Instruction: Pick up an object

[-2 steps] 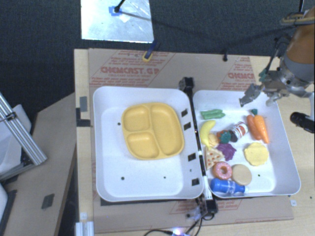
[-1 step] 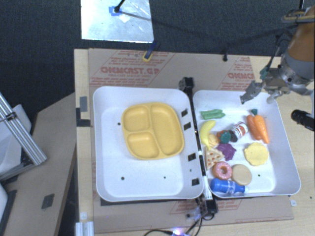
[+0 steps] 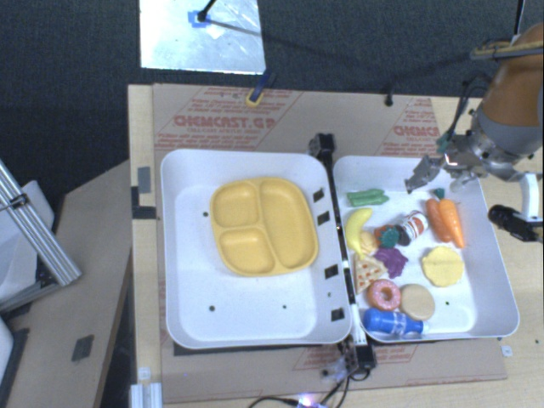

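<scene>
Gripper (image 3: pixel 432 179) over right bin's (image 3: pixel 493 253) far edge, finger state unclear. Carrot (image 3: pixel 445 219) just below, near right wall. Open floor up top (toys crowd near half). Cardboard (image 3: pixel 223 119) reads "CHEMCAST".

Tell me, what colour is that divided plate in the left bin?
Yellow. The divided plate shows plainly in the camera view, lying in the white left bin.

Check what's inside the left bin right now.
The left bin holds one yellow divided plate, lying flat with its three compartments bare. Whatever part of the bin floor is under the plate is covered.
</scene>
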`<control>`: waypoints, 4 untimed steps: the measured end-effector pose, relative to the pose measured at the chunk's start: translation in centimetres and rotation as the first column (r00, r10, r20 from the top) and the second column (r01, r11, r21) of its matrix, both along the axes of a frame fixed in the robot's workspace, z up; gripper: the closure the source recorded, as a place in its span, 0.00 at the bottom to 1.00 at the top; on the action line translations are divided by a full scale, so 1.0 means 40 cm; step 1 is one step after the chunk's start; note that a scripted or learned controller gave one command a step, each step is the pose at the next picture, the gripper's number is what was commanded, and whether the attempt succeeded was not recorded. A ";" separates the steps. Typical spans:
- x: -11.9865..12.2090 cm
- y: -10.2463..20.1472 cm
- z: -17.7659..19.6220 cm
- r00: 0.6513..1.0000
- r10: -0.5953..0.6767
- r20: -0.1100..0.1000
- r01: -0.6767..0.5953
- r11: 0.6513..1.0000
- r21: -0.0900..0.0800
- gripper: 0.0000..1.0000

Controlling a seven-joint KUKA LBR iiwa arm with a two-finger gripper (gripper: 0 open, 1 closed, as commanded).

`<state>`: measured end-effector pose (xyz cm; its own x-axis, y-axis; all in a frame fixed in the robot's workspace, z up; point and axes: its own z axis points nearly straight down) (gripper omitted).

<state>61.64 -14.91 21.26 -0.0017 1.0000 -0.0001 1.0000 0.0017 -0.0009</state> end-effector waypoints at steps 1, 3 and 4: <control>0.011 0.013 -0.152 1.000 0.002 -0.002 -0.002 1.000 0.001 0.00; 0.001 0.019 -0.313 1.000 -0.001 0.007 0.001 1.000 -0.002 0.00; 0.006 0.017 -0.283 1.000 -0.001 0.014 0.001 1.000 -0.004 1.00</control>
